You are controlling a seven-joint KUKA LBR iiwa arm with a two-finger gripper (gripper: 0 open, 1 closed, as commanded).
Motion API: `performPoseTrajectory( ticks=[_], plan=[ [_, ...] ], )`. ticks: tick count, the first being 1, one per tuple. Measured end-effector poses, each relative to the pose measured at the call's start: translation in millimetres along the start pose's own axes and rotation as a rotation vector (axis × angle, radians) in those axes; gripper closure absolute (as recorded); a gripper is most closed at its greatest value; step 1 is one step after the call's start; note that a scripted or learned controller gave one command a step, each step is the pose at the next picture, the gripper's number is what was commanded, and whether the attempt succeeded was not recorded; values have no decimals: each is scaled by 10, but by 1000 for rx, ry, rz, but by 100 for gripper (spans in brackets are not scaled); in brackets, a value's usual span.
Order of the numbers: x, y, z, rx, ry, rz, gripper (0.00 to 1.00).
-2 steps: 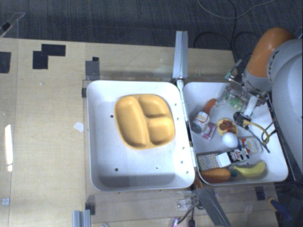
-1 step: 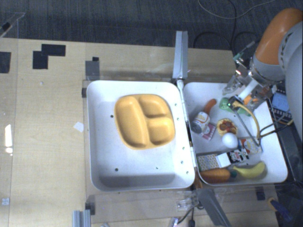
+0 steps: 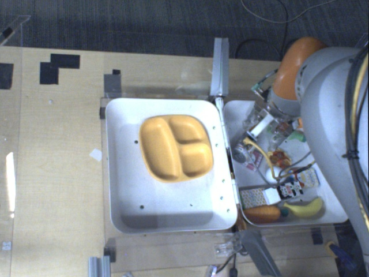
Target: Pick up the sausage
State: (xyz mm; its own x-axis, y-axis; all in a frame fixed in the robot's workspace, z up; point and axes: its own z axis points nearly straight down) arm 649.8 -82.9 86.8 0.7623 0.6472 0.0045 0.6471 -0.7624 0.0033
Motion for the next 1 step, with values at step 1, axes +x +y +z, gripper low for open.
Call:
performPoseTrajectory(
  ticks=[1],
  plan=[
    [-227, 60, -1, 1, 0, 496, 0]
  ],
)
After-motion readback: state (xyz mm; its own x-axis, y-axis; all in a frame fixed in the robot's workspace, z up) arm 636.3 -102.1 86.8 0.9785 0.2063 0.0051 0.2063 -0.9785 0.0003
